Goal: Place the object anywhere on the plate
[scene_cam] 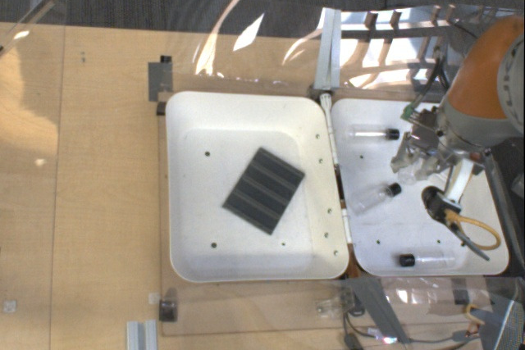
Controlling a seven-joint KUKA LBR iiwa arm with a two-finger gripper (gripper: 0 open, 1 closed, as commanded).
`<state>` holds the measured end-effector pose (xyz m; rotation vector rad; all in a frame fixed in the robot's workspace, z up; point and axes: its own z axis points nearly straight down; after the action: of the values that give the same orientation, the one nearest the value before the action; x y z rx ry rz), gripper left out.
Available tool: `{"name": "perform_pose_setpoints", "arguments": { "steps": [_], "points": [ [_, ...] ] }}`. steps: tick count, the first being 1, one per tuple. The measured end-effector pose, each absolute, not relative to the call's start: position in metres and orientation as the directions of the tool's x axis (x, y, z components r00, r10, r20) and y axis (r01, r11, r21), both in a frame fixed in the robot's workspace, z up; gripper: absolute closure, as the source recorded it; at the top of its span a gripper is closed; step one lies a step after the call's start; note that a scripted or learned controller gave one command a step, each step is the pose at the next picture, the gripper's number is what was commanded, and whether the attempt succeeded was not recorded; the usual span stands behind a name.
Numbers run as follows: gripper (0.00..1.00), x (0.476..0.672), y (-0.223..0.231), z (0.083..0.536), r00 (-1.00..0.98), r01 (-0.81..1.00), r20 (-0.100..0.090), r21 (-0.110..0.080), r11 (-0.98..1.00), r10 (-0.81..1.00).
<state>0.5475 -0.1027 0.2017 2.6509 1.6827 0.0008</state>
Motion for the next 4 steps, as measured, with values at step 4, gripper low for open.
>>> {"name": "perform_pose_setpoints", "arguments": {
  "steps": [4],
  "points": [
    [1.00,0.657,0.236,0.315,0.515,0.857,0.005,0.004,-0.515,0.857]
  ]
}}
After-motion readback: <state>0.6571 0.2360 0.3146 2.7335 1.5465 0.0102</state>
